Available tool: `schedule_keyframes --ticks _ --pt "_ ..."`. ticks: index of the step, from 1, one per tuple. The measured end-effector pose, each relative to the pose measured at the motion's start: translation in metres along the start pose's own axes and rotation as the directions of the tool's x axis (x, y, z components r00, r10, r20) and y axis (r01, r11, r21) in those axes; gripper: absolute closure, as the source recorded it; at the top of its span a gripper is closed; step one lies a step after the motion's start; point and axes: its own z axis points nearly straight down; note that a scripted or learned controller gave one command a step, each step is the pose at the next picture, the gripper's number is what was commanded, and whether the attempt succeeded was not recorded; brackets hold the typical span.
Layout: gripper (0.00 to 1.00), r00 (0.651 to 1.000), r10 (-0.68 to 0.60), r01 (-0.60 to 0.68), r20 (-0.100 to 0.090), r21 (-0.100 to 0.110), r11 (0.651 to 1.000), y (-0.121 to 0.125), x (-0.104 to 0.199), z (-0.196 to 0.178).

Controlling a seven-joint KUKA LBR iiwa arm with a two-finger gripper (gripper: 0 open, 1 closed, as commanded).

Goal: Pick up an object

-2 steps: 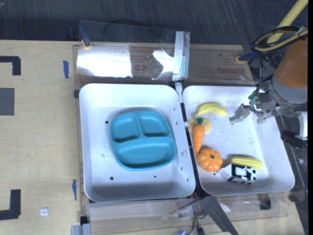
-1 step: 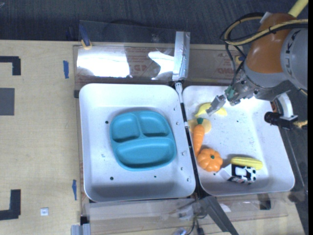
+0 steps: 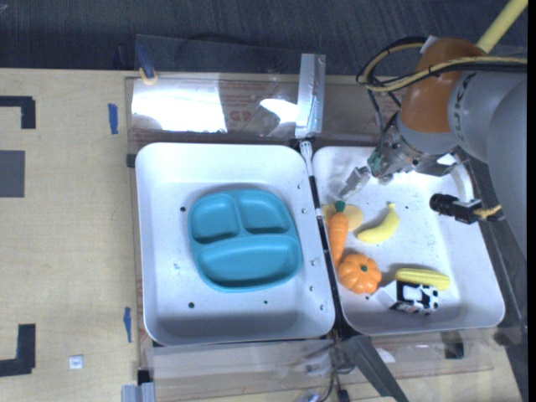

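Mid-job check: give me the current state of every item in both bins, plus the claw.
Blue divided plate: flat in the left bin, nothing on it.
Carrot: lying against the right bin's left wall.
Banana: lying free.
Pumpkin: resting below the carrot.
Corn cob: lying above the black-and-white toy.
Black-and-white toy: lying near the front wall.
Claw: low over the right bin, holding nothing.

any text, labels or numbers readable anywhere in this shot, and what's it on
None can be read.
Clear panel behind the left bin: faint reddish print shows through, too blurred and glared to read.
Black-and-white toy in the right bin: only blotches, no letters made out.
Blue divided plate, carrot, banana, pumpkin: no markings visible.
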Motion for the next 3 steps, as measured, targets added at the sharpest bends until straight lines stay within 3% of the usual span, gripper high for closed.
schedule_keyframes --ticks 1,2,3 --pt "0.0 1.0 0.0 0.0 0.0 0.001 1.0 0.0 0.0 0.001" --pt "0.0 0.999 0.051 -0.051 0.003 -0.001 0.999 -0.105 -0.004 0.001" --pt "0.0 0.993 0.121 -0.121 0.001 -0.005 0.993 -0.166 0.041 0.002"
